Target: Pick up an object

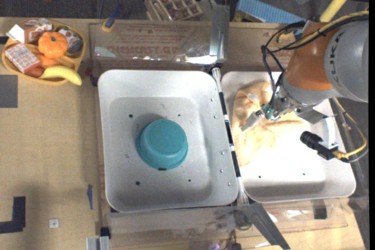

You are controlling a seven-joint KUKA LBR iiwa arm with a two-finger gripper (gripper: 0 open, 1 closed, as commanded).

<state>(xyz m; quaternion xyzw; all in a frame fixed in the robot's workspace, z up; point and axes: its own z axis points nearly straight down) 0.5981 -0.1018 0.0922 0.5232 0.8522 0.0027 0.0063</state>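
Gripper: the gripper (259, 116) hangs low in the right bin, at its left side. Its two thin fingers point down and left, right over the cloth. No one can tell if they are apart or together, or if they pinch the cloth.
Arm: one arm (343, 64), smooth grey metal, round and fat, with a shiny orange band (310, 70). It comes in from the right. Black wires loop around it.
Cloth: one soft, pale tan cloth (256, 126). It is crumpled and lumpy. It lies in the left half of the right bin, under the gripper.
Right bin: one shallow white bin (304, 178), smooth, with round corners.
Left bin: one more white bin (117, 184), just beside the right bin. That makes two bins.
Bowl: one round teal bowl (163, 143), smooth plastic, upside down in the middle of the left bin.
Basket: one round yellow basket (12, 61) at the far left on the wooden bench. In it are one bumpy orange pumpkin (53, 44), one curved yellow banana (61, 74), and some small boxes.
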